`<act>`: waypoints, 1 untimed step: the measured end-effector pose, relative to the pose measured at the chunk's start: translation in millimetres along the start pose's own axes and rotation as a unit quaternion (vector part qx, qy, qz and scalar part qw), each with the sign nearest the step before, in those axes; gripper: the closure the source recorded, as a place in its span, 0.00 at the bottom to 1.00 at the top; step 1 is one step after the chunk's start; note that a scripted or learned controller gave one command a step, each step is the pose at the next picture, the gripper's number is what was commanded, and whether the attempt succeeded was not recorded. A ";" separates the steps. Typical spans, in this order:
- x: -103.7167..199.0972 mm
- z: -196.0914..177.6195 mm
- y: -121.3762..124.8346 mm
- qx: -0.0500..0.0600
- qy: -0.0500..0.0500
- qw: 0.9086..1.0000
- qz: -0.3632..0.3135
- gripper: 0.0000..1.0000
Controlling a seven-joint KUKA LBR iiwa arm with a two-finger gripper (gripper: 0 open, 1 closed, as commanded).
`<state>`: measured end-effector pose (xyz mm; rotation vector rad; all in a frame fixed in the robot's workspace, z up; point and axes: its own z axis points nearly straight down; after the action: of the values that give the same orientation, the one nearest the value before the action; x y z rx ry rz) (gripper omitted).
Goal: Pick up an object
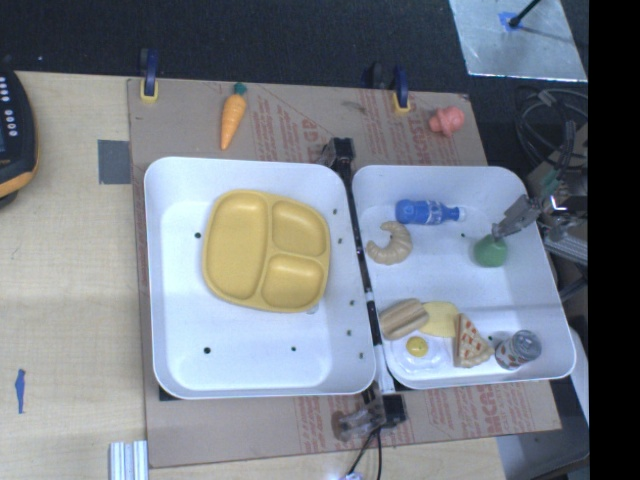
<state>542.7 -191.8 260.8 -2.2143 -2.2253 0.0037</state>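
The right bin [530, 288] holds a blue bottle [427, 211], a croissant [390, 243], a green round object [490, 253], a hot dog [402, 317], a yellow cheese wedge [440, 318], a fried egg [420, 348], a pizza slice [470, 344] and a small can [518, 348]. My gripper [514, 218] reaches in over the bin's right rim, just up and right of the green object, its tip close above it. Nothing is seen lifted. A yellow divided plate [267, 250] lies in the left bin [170, 298].
On the cardboard behind the bins lie a toy carrot [232, 116] and a pink object [448, 119]. A dark device [14, 133] sits at the bench's left edge. Cables and arm parts crowd the right side.
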 end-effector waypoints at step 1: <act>73.4 102.3 -9.6 0.005 0.003 1.000 -0.003 0.00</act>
<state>532.4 -118.4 158.6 -2.1987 -2.2245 0.0094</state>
